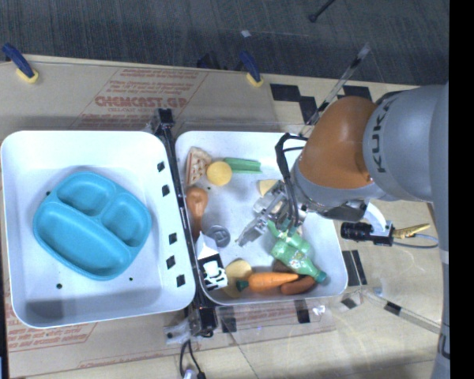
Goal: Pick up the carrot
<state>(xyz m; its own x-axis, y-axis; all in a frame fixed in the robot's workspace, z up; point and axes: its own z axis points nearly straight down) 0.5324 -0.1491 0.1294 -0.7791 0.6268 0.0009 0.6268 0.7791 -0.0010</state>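
The carrot (272, 280) is orange and lies flat along the near wall of the right bin (329, 243), between a pale round piece (238, 271) and a brown sausage (299, 287). My gripper (262, 221) hangs over the middle of that bin, up and slightly left of the carrot and apart from it. Its metal fingers (250, 230) look spread open with nothing between them. A green bottle (294, 253) lies between the gripper and the carrot.
The right bin also holds a yellow ball (218, 173), a green pod (242, 164), a toast slice (196, 164), a brown egg shape (196, 202), a grey cup (216, 234) and a yellow wedge (266, 186). A blue divided plate (92, 223) sits in the left bin (20, 156).
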